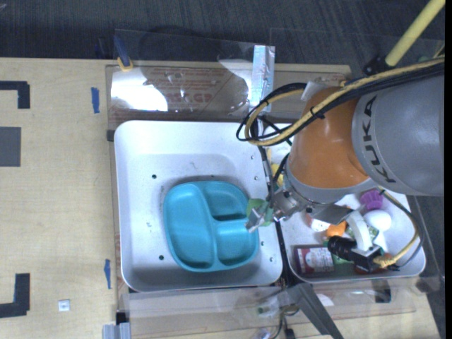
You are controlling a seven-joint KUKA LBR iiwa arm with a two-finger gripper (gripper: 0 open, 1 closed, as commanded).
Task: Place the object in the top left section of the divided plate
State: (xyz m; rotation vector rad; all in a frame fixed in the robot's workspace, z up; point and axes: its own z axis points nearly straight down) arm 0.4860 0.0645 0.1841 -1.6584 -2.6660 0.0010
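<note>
A blue divided plate (201,224) lies in the left white bin (141,161); it has one long section on its left and two smaller ones on its right. My gripper (256,215) hangs over the plate's right rim, between the two smaller sections. A small green object (257,206) sits between its fingers, so the gripper looks shut on it. The grey and orange arm hides much of the wrist above.
The right bin (413,260) holds a purple thing (372,200), a white object (379,221), an orange piece (337,228) and a dark red packet (315,260). A clear plastic sheet (191,83) lies behind the left bin. The arm covers the right bin's upper part.
</note>
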